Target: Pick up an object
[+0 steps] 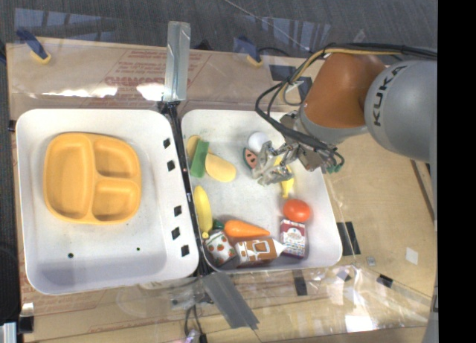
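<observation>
The arm (387,103), grey with its orange band, rises closest to the lens and reaches in from the right over the right bin (327,222). Its gripper (274,167) hangs low over the bin's upper middle, and whether it is released or clenched I cannot tell: the metal parts blur against the toys beneath them. Nothing can be seen caught in it.

Just under and beside the tool lie a small yellow piece (287,183), a watermelon slice (252,159) to its left and a white egg (256,141) just above that. Any of these is the likely target, though I cannot say which. A little further out sit a tomato (297,210) below and a yellow potato-like piece (219,168) to the left, next to a green piece (199,158). Along the near edge lie a carrot (245,229), a red carton (293,239), a brown bottle (255,250) and a banana (202,210) by the dividing wall. The left bin (30,260) holds an orange divided tray (91,178).

To do this step well, I judge the tool should settle on one piece only, centred over it, because the cluster is tight and a neighbour could be nudged or pinched along. A straight descent, a firm close, then a slow vertical lift would show whether the catch holds.
</observation>
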